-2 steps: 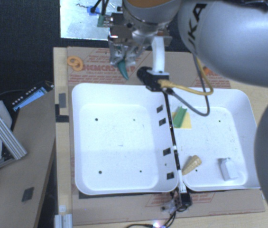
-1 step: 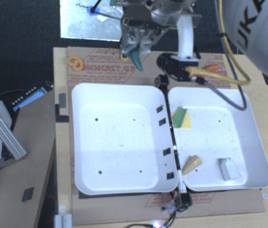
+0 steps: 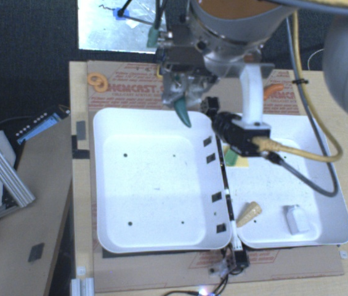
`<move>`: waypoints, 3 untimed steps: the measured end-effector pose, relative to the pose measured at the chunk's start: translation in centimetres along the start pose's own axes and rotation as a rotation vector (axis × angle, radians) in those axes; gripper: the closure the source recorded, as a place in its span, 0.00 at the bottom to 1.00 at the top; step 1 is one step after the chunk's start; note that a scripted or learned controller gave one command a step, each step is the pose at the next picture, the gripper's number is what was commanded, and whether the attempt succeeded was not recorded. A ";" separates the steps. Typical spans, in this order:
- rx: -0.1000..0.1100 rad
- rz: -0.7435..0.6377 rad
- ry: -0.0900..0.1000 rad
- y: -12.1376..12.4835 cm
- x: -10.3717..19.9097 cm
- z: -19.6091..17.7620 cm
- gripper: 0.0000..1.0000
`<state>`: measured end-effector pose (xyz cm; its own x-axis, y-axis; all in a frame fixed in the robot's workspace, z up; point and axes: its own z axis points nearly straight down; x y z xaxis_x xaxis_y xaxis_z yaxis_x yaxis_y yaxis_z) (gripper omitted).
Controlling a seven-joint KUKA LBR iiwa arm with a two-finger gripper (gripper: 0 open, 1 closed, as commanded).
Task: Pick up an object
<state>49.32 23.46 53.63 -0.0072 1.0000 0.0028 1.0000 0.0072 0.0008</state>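
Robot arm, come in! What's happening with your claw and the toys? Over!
Gripper over left bin, far edge. Tan piece, white block in right bin, untouched. Cable crosses right bin.

A dark carpet floor [image 3: 26, 42] is surrounding the light wooden desk [image 3: 50, 184]; a bright patch [image 3: 109, 17] is shining behind.

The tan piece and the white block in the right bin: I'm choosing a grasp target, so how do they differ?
The tan piece is yellowish-brown and tapered; the white block is pale, boxy and hard to tell from the bin floor. The tan piece lies tilted, close to the divider between the bins; the white block sits farther right, nearer the right bin rim. Both are small, lie loose near the bin's front, and are untouched.
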 end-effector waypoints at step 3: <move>0.001 0.002 -0.002 -0.7 -0.1 0.2 1.00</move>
